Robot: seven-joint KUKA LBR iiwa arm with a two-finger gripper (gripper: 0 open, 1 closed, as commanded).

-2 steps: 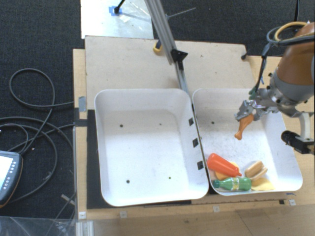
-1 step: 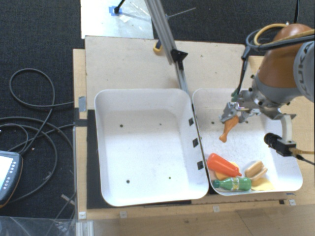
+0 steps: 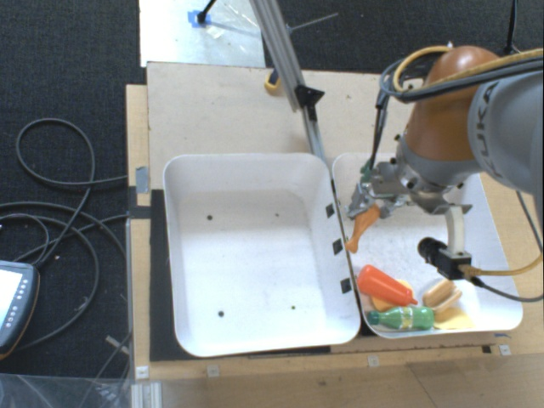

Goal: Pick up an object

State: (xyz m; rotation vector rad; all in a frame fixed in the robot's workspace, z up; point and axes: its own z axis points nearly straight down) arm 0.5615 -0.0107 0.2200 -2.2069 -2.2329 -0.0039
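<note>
Gripper [image 3: 371, 204] of the grey arm is seen over the right white bin [image 3: 501, 308], close to the wall shared with the left white bin [image 3: 183, 253]. A small orange carrot-shaped piece [image 3: 361, 226] hangs from the fingertips and points downward at a slant; its top end appears to be pinched between the fingers, which are closed narrowly around it. It seems to be lifted above the bin floor, though the height cannot be judged with certainty from this slanted view.

At the near end of the right bin, other objects are lying together: a larger orange-red wedge-shaped piece [image 3: 387, 286], a green plastic bottle [image 3: 406, 317] on its side just in front of it, and a small tan bun-like piece [image 3: 441, 293] beside them.

Several risks can be judged from this. The carrot piece is held only by its tip, so it could swing or slip out if the arm is moved quickly. It also hangs very near the dividing wall, and it could be knocked loose if that rim is touched during the lift.
</note>
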